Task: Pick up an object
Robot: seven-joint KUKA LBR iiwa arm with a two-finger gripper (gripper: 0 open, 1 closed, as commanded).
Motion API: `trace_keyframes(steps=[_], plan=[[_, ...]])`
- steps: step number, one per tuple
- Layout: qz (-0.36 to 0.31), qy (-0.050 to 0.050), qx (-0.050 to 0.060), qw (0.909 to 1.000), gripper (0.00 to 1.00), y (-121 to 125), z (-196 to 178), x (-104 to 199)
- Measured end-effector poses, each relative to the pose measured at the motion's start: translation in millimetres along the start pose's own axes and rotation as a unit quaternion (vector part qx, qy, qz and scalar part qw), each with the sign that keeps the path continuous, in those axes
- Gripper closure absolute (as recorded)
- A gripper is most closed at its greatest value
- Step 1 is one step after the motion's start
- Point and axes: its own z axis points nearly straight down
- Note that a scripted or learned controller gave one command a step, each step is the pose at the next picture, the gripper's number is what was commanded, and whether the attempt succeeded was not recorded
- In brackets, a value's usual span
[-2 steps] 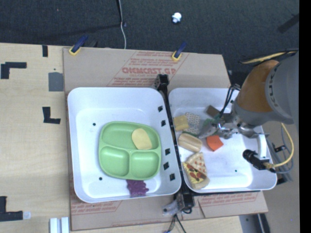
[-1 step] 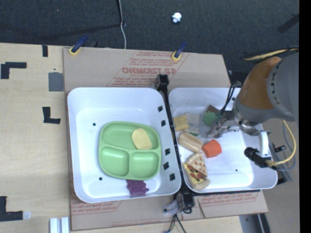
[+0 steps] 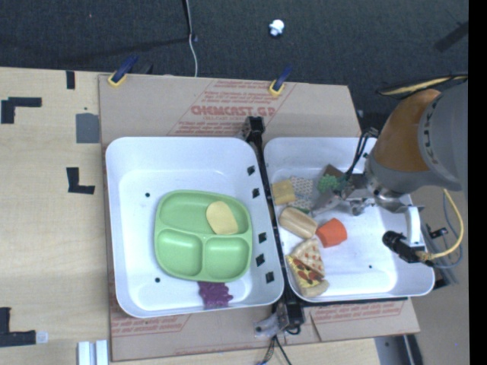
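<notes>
white plastic, two shallow bins side by side on a cardboard sheet over the tabletop, a black divider strip where their walls meet. left bin carries a green sectioned plate near its middle, a yellow oval piece lying in the plate's upper right compartment, and a purple toy off the plate against the bin's near edge. right bin holds the pickable clutter, bunched toward the divider side: a yellow block, a bun-like roll, an orange-red piece, a pizza-slice toy near the near edge, and a green piece further back beside a speckled patch i can't identify.

judgement: the pile sits loose and overlapping because it is toy food dropped in as grasp targets; nothing is arranged.

arm comes in over the right bin's right edge, grey body with the orange band high, wrist bent down toward the bin's back half. gripper sits low by the green piece and just behind the orange-red piece. too dark and cluttered there to read the fingers; cannot tell whether they are spread or closed, nor whether anything is between them. i'd judge the green piece or the orange-red piece to be the target, both resting in the bin, neither lifted. likely at the reach or closing step.
</notes>
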Motion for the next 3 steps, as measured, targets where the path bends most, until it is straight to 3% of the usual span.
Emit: trace_keyframes(steps=[1,3], plan=[[-0.002,-0.001,-0.002,1.0000,0.00,93.1,11.7,6.8],[0.001,0.000,0.004,1.0000,0.00,98.5,11.9,6.4]])
